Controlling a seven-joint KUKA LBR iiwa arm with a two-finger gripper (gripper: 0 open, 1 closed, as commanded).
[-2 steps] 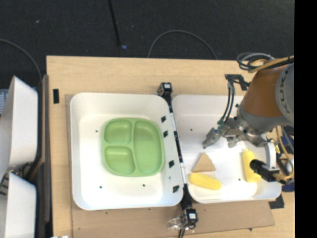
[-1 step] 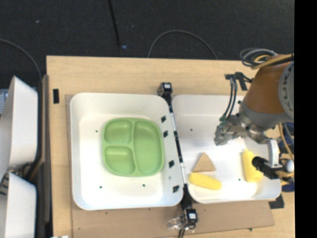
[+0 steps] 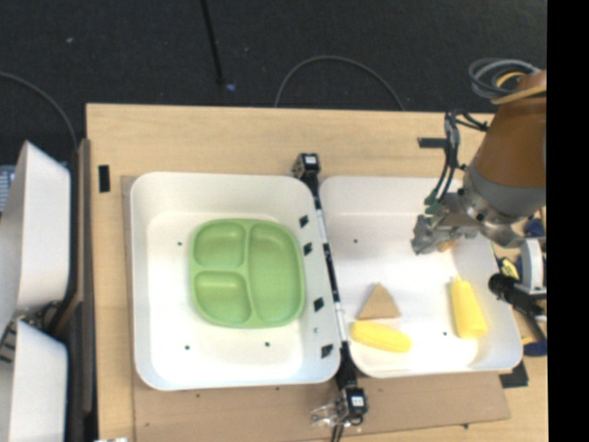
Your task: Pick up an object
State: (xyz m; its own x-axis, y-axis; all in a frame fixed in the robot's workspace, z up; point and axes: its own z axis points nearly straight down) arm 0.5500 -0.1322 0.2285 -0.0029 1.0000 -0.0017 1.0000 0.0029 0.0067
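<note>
In the right bin (image 3: 368,201) lie a tan wedge-shaped piece (image 3: 378,303), a yellow oblong object (image 3: 380,337) just in front of it, and a second yellow oblong object (image 3: 467,308) near the bin's right side. My gripper (image 3: 433,233) hangs over the right bin's far right part, above and to the left of the second yellow object. Nothing shows between its fingers. The arm's orange band (image 3: 515,141) rises behind it.
The left bin (image 3: 156,219) holds a green divided plate (image 3: 248,272). A black hinge strip (image 3: 322,265) separates the two bins. Cables and fittings (image 3: 520,288) crowd the right bin's right edge. White boxes (image 3: 37,247) stand beyond the bench's left edge.
</note>
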